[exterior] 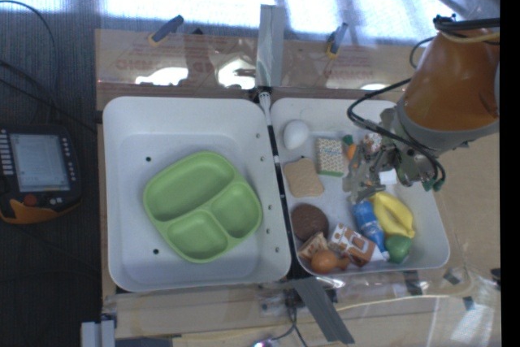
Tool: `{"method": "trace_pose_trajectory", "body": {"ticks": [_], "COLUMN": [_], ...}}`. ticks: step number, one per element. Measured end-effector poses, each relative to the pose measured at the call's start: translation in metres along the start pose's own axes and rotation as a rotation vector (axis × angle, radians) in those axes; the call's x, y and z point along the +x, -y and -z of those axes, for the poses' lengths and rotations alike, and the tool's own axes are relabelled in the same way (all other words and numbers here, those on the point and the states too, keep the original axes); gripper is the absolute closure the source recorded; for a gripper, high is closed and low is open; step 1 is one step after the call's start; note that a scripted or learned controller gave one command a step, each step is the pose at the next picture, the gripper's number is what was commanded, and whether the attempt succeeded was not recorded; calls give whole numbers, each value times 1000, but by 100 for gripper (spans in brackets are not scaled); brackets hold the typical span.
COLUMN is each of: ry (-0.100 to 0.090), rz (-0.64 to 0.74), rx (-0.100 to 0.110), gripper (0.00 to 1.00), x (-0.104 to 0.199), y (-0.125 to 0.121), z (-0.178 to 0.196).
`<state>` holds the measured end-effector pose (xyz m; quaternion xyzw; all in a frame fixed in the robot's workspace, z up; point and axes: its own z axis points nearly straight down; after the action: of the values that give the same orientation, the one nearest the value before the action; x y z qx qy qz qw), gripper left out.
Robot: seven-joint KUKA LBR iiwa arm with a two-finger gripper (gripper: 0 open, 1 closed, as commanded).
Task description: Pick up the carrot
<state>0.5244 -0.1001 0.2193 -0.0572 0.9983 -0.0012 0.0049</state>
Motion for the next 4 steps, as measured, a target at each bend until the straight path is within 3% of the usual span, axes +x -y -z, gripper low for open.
{"method": "trace_pose_trajectory", "body": {"ticks": [1,2,3,4], "ry": [-15,6,-11,-4], "rz": [150,60,325,442], "rx": [-7,3,-7,-3], "gripper": [100,100,100,100], "x": [3,6,28,14], "y": [34,31,-29,8], "z": [-100,53,-32,-109]}}
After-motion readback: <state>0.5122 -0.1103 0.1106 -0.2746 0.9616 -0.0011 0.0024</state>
